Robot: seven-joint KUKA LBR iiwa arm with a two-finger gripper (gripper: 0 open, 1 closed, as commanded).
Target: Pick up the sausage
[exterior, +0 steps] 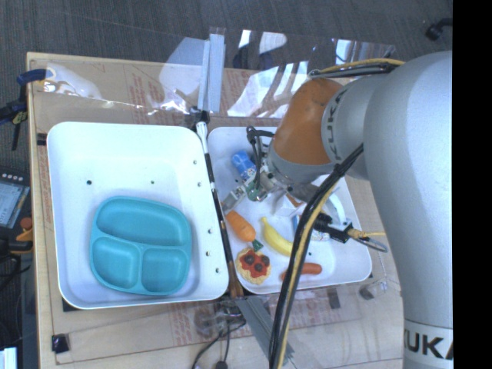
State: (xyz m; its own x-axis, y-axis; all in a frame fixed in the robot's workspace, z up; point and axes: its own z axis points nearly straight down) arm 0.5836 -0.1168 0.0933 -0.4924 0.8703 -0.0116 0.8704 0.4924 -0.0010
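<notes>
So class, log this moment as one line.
gripper: low in right bin | sausage: lying near front edge, untouched | grasp: none seen

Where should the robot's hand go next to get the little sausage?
Probably toward the near edge of the right bin. The gripper sits over the bin's far half, near a blue toy, while the sausage lies by the near rim, past the banana.
</notes>
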